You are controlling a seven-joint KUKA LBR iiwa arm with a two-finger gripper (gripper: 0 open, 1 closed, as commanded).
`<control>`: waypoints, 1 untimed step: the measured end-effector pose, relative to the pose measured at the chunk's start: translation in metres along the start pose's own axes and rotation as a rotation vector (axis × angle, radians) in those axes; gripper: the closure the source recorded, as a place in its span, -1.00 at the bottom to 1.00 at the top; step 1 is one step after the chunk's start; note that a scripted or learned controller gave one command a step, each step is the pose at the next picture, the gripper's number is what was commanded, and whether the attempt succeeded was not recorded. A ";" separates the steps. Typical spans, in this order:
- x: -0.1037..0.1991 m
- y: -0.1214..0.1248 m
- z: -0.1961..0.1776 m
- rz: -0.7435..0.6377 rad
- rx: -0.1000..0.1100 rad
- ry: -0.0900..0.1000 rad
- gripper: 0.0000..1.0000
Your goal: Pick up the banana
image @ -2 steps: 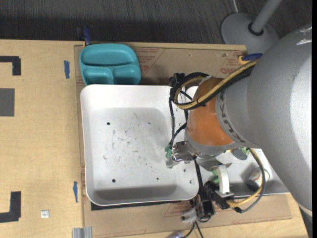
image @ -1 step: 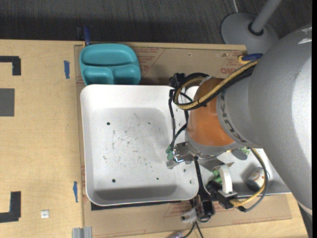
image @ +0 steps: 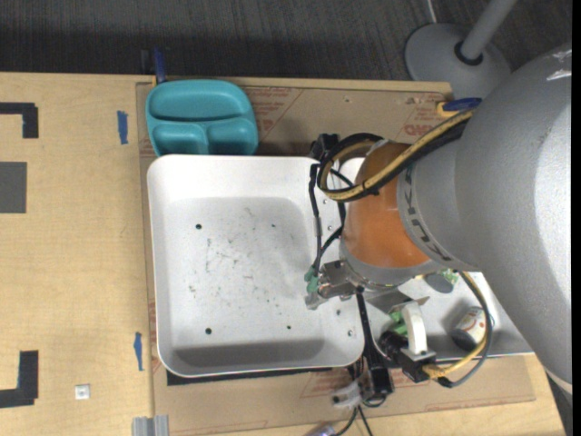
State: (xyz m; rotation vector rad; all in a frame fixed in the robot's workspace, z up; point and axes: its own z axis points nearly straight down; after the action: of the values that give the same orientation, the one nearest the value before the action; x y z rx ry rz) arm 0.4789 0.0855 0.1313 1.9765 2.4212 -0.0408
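- Camera view: the grey arm (image: 508,180) comes in from the right, and its orange band (image: 381,230) sits over the right bin (image: 508,339). The gripper is hidden under the wrist below that band, so I cannot tell whether it is apart, together or clamped on anything.
- The banana's place cannot be told. The arm covers nearly all of the right bin around the gripper's end.
- Yellow and black cables (image: 340,182) loop off the wrist on its left side. More cable and small white and green fittings (image: 410,330) hang at its near side.
- Just left of the gripper's end lies the left bin (image: 172,243), white, its floor scuffed with faint dark marks.
- Beyond that bin, up and to the left of the gripper's end, a teal divided tray (image: 201,116) touches the bin's far rim.
- Well left of the gripper's end, the cardboard bench top (image: 73,243) carries black corner marks and bits of blue tape (image: 123,127).
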 end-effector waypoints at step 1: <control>0.000 0.000 0.000 -0.001 -0.001 -0.001 1.00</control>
State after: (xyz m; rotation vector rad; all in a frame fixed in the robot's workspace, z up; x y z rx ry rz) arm 0.4791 0.0854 0.1311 1.9748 2.4211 -0.0397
